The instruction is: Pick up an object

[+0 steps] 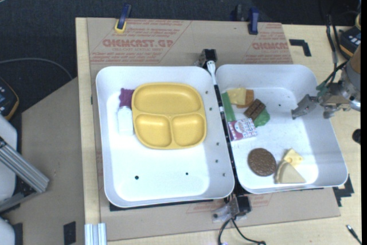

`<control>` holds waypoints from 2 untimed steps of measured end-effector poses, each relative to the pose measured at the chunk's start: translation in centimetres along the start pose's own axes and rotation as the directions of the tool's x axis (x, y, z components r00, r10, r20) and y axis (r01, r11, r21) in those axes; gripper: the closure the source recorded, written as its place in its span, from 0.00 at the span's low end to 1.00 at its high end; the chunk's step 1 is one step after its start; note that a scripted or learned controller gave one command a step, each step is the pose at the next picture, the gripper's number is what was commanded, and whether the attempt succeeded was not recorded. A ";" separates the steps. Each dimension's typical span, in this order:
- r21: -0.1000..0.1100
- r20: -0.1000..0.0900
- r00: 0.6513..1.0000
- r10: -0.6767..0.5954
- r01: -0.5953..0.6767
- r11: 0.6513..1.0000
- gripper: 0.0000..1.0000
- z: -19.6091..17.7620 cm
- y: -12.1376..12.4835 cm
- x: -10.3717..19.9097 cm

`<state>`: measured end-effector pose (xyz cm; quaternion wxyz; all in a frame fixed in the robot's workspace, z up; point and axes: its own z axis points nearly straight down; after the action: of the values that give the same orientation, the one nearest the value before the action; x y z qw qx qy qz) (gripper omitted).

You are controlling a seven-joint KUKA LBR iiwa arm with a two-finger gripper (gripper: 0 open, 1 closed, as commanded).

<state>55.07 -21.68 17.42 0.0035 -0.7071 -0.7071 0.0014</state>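
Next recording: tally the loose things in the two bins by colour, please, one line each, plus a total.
Yellow: 2, the divided tray and cheese wedge
Brown: 2, the round cookie and chocolate piece
Green: 2, the stick and small lump
Purple: 1, the piece beside the tray
Total: 7

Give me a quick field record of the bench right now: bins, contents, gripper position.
left bin: yellow divided tray, with a purple and white item beside it
right bin: brown round cookie, cheese wedges, green items and a brown block near the divider, pink packet
gripper: over the right bin's right side, nothing visibly held
task status: no object picked up yet
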 end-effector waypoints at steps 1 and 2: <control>-0.002 0.001 1.000 0.000 0.000 1.000 0.00 4.3 0.1 -0.2; -0.002 -0.006 1.000 -0.003 0.003 1.000 0.00 9.2 0.2 0.2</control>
<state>55.24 -21.44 8.26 0.0049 -0.7060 -0.7082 -0.0014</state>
